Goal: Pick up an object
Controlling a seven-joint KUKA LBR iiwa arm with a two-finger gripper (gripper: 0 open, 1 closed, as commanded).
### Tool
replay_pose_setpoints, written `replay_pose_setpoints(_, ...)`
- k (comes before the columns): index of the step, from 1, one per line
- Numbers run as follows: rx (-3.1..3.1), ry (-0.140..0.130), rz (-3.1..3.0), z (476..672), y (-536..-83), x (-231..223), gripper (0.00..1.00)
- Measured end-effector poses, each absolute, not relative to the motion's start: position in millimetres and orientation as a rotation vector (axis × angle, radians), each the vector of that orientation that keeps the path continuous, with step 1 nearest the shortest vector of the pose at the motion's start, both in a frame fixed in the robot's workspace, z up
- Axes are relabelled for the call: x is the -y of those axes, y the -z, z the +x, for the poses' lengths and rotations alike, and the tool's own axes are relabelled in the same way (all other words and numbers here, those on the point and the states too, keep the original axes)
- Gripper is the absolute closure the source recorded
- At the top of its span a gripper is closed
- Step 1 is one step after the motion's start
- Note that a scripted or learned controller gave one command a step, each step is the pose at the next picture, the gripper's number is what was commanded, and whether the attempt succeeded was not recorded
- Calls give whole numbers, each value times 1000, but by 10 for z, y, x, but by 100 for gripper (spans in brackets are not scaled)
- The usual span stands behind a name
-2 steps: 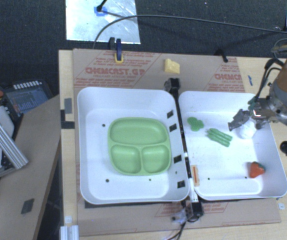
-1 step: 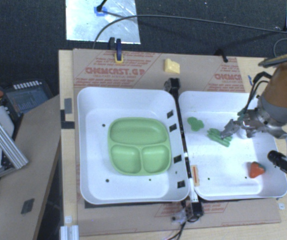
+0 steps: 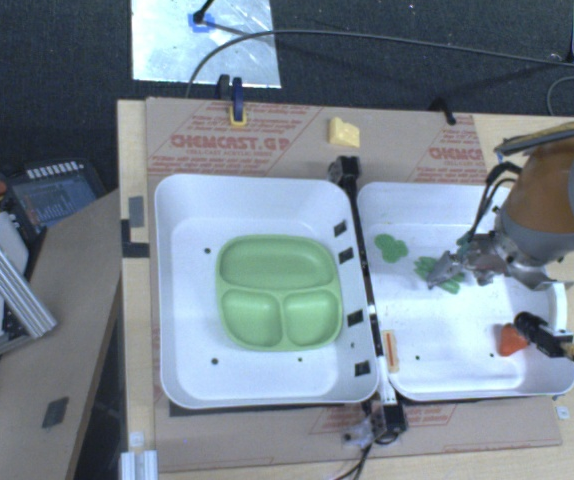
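My gripper [image 3: 441,270] is low in the right bin [image 3: 437,368], reaching in from the right, its tip over a green leafy piece [image 3: 430,265] near the bin's middle. Whether that piece sits between the fingers I cannot make out. A second small green piece [image 3: 391,248] lies just left of it, apart from the gripper. An orange-red object [image 3: 510,341] rests near the bin's right front corner. In the left bin [image 3: 182,368] lies a pale green divided plate [image 3: 272,290].
A small orange strip [image 3: 390,350] lies on the divider between the bins. A yellow block [image 3: 344,131] sits on the cardboard behind the bins. A blue-and-yellow clamp [image 3: 236,101] stands at the bench's back edge.
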State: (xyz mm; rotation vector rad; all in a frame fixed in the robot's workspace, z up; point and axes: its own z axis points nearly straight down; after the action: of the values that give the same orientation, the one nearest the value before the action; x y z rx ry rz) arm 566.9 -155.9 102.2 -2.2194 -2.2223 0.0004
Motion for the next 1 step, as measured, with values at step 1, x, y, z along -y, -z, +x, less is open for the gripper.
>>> replay_pose_setpoints(1, 2225, 2, -2223, 5676, -1155, 1564, 100)
